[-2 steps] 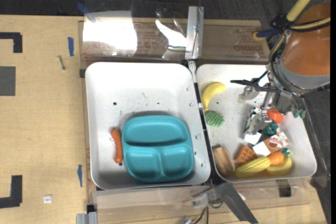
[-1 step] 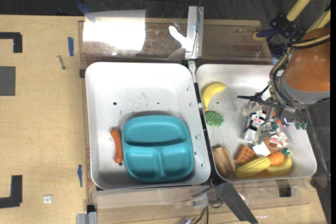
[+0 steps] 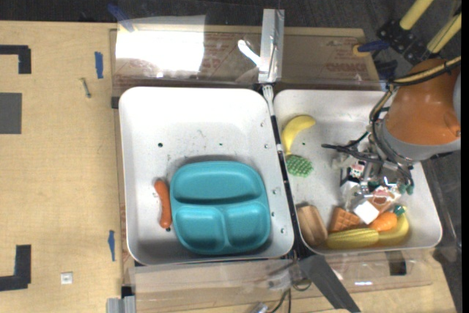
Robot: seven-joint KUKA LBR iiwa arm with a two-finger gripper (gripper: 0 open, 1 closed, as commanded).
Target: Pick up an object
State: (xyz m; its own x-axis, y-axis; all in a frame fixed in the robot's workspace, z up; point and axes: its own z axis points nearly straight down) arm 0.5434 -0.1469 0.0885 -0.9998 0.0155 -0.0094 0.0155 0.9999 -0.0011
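Overhead view of the tabletop. The tool hangs low in the right bin, above a cluster of toy foods at 5 o'clock in that bin: a corn cob, a carrot and a waffle piece. Whether the tool is wide, narrow or holding anything cannot be told. A banana lies at 10 o'clock. The left bin holds a teal divided tray and a sausage.
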